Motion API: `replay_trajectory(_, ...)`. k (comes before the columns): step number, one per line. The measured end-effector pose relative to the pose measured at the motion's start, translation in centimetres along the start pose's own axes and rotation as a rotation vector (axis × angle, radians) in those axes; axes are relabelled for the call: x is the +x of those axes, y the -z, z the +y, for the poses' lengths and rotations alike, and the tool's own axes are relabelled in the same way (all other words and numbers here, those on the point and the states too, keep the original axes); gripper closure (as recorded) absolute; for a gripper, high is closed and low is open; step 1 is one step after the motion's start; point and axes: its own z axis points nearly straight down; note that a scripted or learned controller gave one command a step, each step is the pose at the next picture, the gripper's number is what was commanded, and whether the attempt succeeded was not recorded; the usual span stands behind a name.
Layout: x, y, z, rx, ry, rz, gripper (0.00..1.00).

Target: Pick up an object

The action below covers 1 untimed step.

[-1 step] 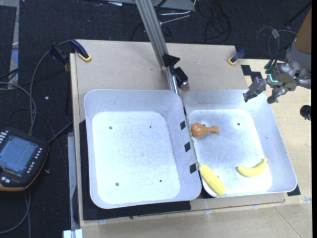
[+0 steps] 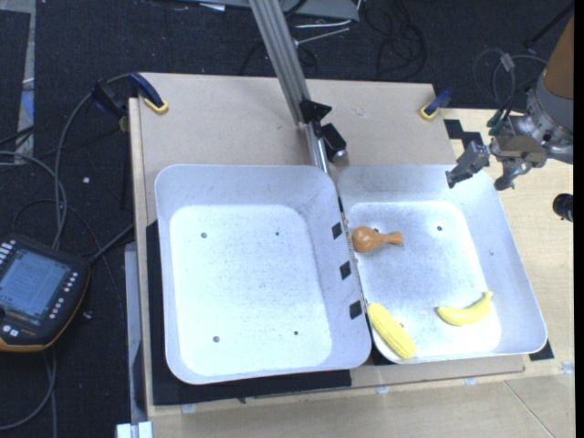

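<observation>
The right bin holds three things. A brown drumstick-shaped toy lies near its left wall. A yellow corn cob rests at the front left corner. A yellow banana lies near the front right. My gripper hangs above the bin's far right rim, well apart from all three. Its two dark fingers are spread, with nothing between them.
The left bin sits beside the right one. A slanted metal pole rises from the bench behind the bins' shared edge. Clamps mark the bench's far corners. A teach pendant lies off the bench to the left.
</observation>
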Motion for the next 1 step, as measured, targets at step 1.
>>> replay_trajectory(1, -0.15, -6.27, -0.35, 0.005, 0.000, 0.001, 0.00)
